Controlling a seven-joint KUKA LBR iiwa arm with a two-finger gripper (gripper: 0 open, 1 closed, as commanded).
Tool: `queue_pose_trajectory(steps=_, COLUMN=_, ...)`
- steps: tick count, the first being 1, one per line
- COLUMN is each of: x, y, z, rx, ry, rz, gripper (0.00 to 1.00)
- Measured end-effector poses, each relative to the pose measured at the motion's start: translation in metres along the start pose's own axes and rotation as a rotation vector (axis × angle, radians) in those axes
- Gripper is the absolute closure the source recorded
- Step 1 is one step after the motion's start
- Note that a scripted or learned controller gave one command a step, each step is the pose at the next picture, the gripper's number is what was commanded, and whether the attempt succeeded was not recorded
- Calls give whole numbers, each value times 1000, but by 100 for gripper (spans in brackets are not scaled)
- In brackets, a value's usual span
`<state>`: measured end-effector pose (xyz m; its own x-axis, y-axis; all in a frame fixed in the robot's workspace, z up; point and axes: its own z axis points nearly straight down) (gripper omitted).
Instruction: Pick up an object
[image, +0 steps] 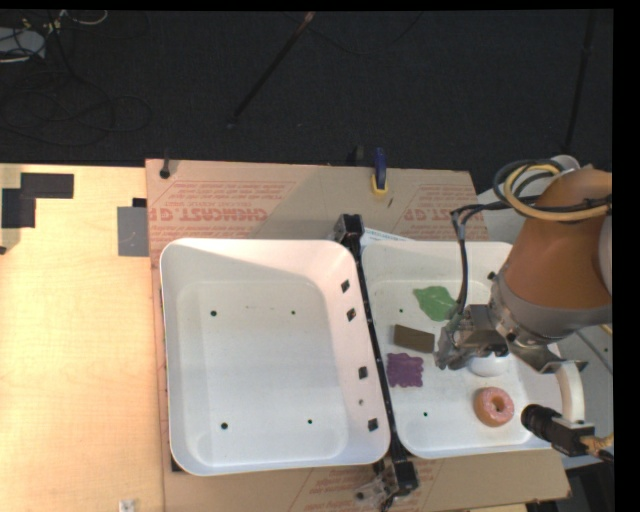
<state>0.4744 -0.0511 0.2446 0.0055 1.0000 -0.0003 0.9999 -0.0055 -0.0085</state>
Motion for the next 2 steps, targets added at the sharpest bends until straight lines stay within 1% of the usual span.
queue_pose_trajectory(steps=1, x=59, y=1, z=-111, rx=-16, ry=2, rz=-13, gripper=100)
queue_pose_trajectory(steps=2, x=-5, y=0, z=-12, rx=2, ry=0, rz=1, gripper=100)
